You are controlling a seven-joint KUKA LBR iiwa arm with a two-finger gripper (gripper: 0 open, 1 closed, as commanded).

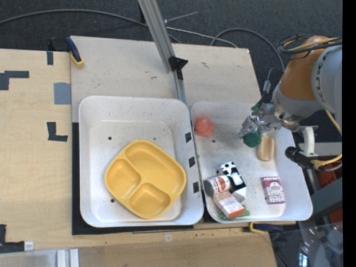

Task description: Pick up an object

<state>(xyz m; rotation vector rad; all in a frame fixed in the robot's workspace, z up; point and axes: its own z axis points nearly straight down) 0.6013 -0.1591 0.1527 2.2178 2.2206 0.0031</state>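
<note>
My gripper [253, 128] hangs over the upper right part of the right bin [219, 149], just above a small dark green object [252, 139]. Right beside that lies a tan oblong object [266, 148]. A pink ball-like item [204, 127] rests near the bin's left wall. Lower down lie a black-and-white toy [232, 174], a can [218, 184], a red and white packet [229, 206] and a small maroon box [272, 189]. Nothing shows between the gripper's fingers.
The left bin [94, 121] holds a yellow divided plate [146, 178]. A slanted metal rod [158, 29] crosses the bench top behind the bins. Cables run along the dark floor at the back. The arm's orange band [303, 77] sits at the right.
</note>
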